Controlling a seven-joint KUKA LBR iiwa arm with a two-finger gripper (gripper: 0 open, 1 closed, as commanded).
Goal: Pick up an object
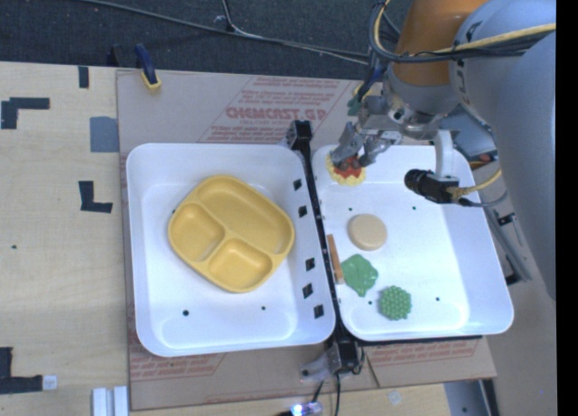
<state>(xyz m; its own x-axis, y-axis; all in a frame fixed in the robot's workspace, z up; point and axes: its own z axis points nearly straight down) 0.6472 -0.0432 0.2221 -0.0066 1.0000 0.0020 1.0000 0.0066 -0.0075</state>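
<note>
Toy food piece [347, 171], red and yellow, sat at the right bin's [470, 310] far-left corner, my gripper [350, 154] right over it; couldn't tell if it had closed.

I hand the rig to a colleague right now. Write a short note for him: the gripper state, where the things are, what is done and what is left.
Gripper: low over the far left corner of the right bin, at a small red and yellow object. A firm hold on it cannot be confirmed.
Right bin: tan round piece, green flat piece, green bumpy ball, thin orange stick along its left wall.
Left bin: yellow divided tray.
Done: the arm has reached an object.
Left: confirm the grasp and lift the object clear of the bin.
</note>
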